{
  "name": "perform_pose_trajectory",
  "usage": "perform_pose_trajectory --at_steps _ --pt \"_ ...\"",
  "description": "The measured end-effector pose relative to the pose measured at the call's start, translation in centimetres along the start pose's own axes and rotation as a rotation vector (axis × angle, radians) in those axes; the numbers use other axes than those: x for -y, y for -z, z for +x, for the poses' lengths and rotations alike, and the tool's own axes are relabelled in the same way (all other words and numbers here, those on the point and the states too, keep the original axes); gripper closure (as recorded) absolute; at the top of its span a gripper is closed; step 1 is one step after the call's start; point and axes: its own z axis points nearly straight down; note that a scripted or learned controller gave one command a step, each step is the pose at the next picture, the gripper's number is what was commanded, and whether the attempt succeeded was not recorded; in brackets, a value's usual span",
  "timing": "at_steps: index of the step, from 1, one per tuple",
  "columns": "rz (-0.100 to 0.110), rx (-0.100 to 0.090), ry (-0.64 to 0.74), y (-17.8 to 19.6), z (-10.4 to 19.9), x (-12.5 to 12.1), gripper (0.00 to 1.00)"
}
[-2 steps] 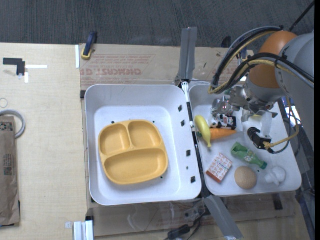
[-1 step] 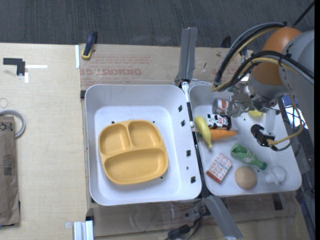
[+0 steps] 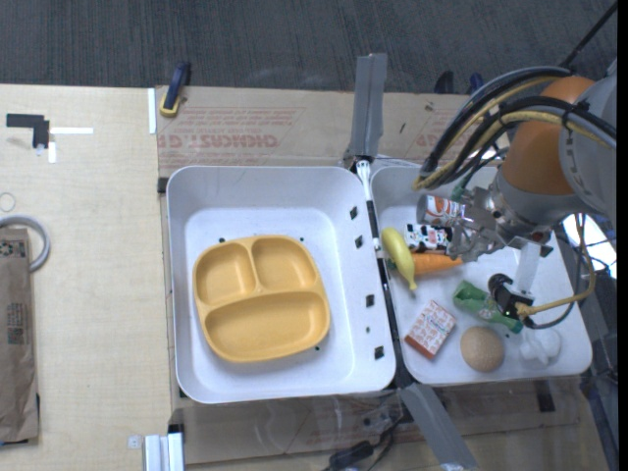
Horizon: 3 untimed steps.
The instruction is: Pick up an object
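Camera view: gripper (image 3: 461,235) low in right bin (image 3: 579,346), over carrot (image 3: 435,261) beside banana (image 3: 398,256); can't tell its state. Other picks there: red-white box (image 3: 430,328), tan ball (image 3: 482,349), green item (image 3: 478,301). Yellow tray (image 3: 261,298) fills left bin (image 3: 186,292). Best bet: centre on carrot, clear of banana, close across its narrow width, lift straight

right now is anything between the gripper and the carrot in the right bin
Nothing visible stands between them. The gripper hangs right at the carrot's right end; the banana lies against the carrot's far, left end, out of the way.
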Motion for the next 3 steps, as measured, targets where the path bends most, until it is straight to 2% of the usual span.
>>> perform_pose_trajectory --at_steps 1,2,3 --pt "-0.001 0.001 -0.098 4.6 1.0 1.2 1.0" --pt "0.003 0.002 -0.579 1.2 -2.5 4.6 1.0" --pt "0.003 0.001 -0.991 -0.6 -4.8 6.7 1.0"
